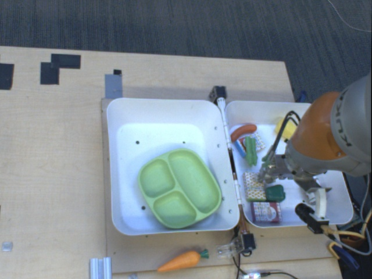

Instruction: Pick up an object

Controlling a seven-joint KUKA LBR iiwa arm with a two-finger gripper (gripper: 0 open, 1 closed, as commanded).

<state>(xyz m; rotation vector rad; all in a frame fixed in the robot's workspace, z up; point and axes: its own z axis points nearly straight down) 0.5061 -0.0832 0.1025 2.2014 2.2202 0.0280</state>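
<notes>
**Over the right bin: arm low among small items**

Under the bench, dark grey carpet; bench top (52,156) is pale wood. Left bin (116,156) holds a green divided plate (180,188). Right bin (343,208) holds a sausage (243,131), green pepper (251,151), patterned packet (254,186) and red-labelled box (266,212). Carrot (181,261) lies on the bench below the bins. Gripper (273,182) sits just above a dark green block (275,193); finger state cannot be told.

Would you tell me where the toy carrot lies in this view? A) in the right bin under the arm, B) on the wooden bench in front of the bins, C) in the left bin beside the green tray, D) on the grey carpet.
B: the carrot lies on the bench, outside the left bin that holds the green divided tray.
</notes>
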